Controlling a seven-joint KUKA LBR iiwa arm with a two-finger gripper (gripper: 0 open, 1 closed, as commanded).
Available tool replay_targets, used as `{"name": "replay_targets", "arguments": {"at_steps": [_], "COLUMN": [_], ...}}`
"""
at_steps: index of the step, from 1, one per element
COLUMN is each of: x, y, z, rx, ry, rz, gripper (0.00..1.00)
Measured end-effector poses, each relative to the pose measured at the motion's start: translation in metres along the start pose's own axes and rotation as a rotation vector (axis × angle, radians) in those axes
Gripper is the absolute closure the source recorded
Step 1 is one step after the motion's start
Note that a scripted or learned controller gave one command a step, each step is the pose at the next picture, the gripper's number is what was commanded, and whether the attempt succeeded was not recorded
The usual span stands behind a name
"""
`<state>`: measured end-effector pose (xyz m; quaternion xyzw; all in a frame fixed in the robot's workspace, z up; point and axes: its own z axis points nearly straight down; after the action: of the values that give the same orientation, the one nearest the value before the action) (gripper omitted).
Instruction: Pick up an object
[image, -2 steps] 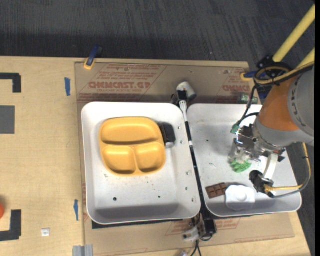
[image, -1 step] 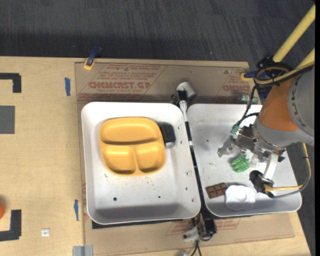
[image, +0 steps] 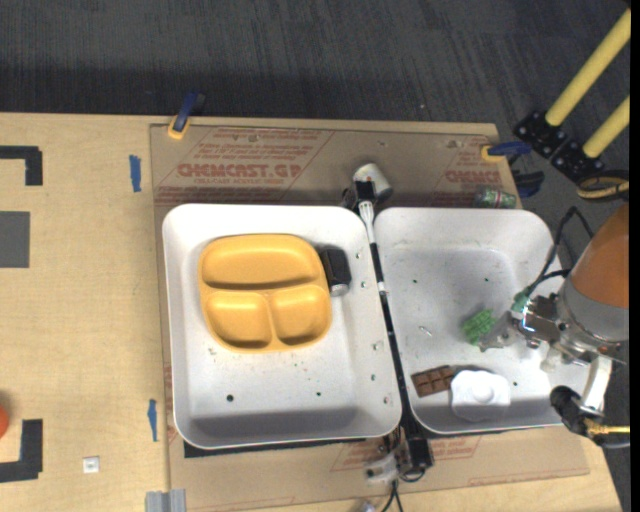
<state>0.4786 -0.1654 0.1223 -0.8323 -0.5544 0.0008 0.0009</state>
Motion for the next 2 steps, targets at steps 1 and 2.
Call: {"name": "replay_targets", "arguments": {"at_steps": [1,2], "x": [0.028,0.023], "y": [0.013,0.041], "z": [0.037,0.037], "rx": [-0.001,-0.004], "ry": [0.001,0.0], "rz": [-0.019,-0.329], "gripper": [0.0,0.0]}}
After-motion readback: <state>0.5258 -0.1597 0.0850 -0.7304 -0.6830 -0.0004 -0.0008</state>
